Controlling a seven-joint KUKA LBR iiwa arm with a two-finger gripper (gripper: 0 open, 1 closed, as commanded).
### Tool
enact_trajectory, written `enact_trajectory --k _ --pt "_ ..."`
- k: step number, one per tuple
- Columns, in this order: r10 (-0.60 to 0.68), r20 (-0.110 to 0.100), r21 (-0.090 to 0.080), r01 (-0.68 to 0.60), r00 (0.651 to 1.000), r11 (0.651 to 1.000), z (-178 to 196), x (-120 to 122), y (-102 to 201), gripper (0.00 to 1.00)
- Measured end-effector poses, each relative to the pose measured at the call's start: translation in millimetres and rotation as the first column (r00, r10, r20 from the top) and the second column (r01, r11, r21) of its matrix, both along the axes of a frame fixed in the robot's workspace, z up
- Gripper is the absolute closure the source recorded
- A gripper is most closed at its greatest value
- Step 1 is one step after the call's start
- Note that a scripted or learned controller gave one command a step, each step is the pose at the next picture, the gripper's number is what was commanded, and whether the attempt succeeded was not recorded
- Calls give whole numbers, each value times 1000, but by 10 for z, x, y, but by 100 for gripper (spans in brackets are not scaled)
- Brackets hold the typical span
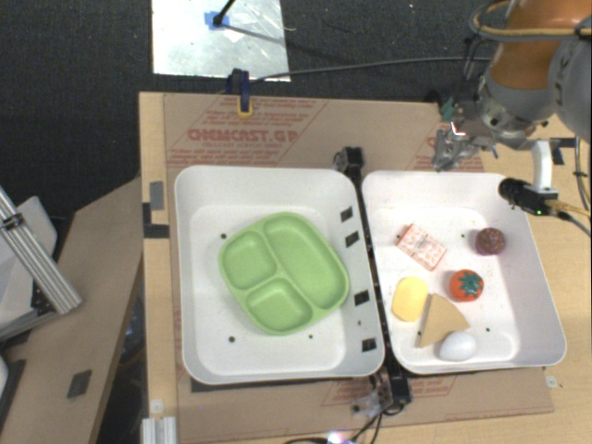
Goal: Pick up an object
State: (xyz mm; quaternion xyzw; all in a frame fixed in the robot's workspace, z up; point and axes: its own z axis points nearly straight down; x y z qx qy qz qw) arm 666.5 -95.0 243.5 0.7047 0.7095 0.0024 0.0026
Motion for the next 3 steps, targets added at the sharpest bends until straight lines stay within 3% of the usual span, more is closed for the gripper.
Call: enact_trajectory --k 3 --pt "3 -6 2 -3 1000 1000 -84 -83 1682 100"
